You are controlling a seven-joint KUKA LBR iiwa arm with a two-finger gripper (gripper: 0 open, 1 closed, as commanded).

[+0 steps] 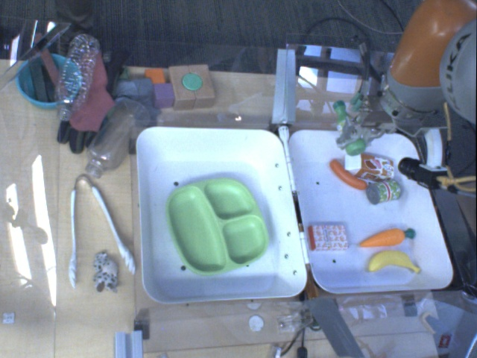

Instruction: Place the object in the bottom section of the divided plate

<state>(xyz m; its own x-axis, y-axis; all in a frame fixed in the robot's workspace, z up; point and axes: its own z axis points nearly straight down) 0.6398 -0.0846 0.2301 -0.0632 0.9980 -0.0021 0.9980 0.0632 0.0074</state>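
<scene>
Left bin [153, 274], green divided plate [218, 225] (compartments bare)

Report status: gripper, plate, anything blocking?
Gripper over right bin, above hot dog; holding nothing visible. Green divided plate in left bin, sections bare. Nothing blocking.

A robotics lab: a KUKA arm [428, 43] over two white bins [149, 200], toy food [386, 238] beside its fingers, loose cables [358, 10] beyond them.
</scene>
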